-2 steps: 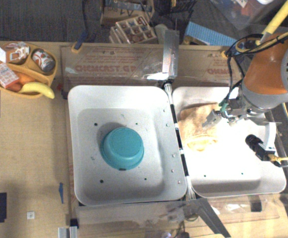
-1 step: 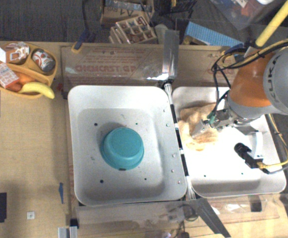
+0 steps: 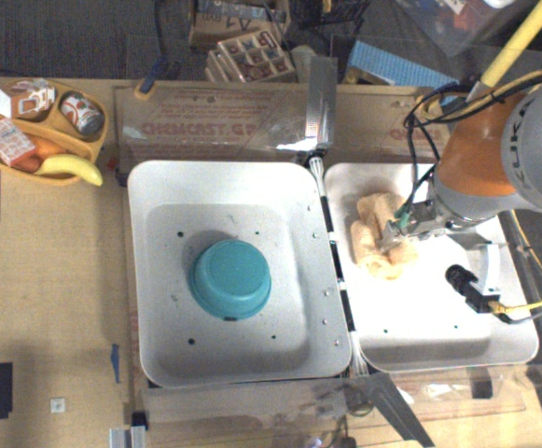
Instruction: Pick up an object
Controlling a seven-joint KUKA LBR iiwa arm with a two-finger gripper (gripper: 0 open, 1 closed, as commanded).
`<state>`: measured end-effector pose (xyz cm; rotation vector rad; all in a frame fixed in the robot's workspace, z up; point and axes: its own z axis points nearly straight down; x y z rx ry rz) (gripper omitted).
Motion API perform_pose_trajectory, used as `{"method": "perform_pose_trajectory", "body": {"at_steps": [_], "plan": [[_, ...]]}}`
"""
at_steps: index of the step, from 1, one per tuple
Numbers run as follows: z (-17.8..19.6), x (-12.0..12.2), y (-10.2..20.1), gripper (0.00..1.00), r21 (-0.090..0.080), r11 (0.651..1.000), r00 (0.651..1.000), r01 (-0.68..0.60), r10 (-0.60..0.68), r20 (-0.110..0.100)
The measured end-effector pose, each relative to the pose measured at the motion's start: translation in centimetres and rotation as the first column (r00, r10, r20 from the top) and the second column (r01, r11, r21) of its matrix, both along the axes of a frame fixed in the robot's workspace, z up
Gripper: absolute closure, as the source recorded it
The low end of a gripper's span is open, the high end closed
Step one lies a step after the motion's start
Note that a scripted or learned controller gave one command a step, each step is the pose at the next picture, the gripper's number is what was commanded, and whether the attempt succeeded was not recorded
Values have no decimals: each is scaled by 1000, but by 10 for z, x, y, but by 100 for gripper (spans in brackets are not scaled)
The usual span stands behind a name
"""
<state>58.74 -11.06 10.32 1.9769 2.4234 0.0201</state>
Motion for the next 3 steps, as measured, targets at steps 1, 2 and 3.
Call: {"method": "perform_pose_trajectory", "body": {"at_steps": [1, 2, 3], "plan": [[14, 6, -6, 100, -2, 1000, 1000, -14, 14, -16], [14, 6, -7, 0, -2, 1000, 1000, -13, 13, -16], [83, 46, 26, 0, -3, 981, 981, -195, 195, -15]]}}
